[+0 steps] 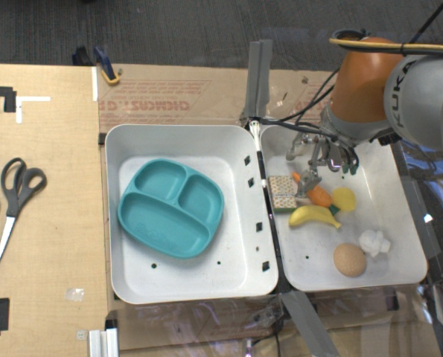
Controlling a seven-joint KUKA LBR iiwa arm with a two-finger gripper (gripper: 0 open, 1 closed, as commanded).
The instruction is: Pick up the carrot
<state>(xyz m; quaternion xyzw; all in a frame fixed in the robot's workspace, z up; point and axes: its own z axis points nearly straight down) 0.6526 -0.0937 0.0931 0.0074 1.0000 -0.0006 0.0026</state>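
Camera view: claw [307, 187] reaches down onto the carrot [319, 195], grip unclear.

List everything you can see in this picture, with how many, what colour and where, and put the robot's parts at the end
bins: 2, white, side by side on the bench
divided plate: 1, teal, in the left bin
carrot: 1, orange, right bin, just under the gripper
banana: 1, yellow, right bin, below the carrot
yellow piece: 1, yellow, right of the carrot
patterned block: 1, beige and green, right bin by its left wall
egg: 1, tan, right bin, lower part
white lump: 1, white, right of the egg
scissors: 1, grey handles, on the wooden board at far left
arm: 1, grey with orange band, from the right
gripper: 1, dark metal, low over the carrot
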